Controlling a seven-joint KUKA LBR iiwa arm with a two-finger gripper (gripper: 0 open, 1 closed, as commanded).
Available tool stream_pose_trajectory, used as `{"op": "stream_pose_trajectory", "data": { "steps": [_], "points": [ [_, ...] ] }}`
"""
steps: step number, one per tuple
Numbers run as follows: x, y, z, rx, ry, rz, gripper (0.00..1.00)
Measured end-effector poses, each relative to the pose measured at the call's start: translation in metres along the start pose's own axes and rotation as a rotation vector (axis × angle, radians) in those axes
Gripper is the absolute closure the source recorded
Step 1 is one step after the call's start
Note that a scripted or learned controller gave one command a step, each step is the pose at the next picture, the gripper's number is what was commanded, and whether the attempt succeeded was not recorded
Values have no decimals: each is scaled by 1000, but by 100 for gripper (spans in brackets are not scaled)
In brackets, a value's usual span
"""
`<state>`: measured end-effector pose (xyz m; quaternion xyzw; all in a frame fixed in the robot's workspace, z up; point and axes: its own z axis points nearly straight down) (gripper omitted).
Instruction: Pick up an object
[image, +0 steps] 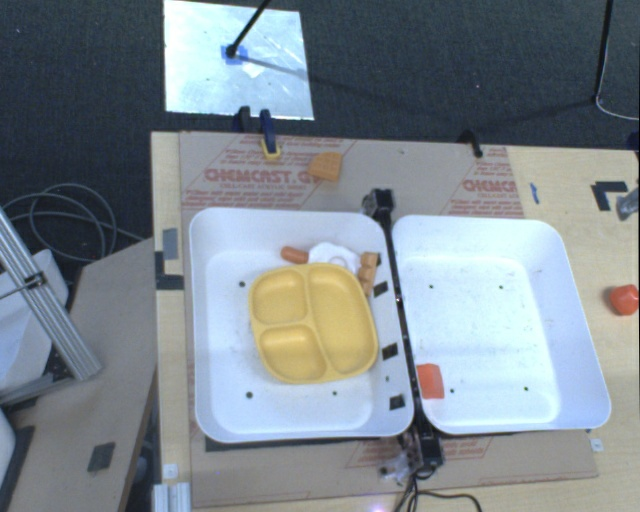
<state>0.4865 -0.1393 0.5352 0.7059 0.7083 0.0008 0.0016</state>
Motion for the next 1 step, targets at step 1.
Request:
{"op": "stream_pose_trajectory", "data": {
  "steps": [1],
  "points": [
    [0, 0, 0, 0, 0, 0, 0]
  ]
}}
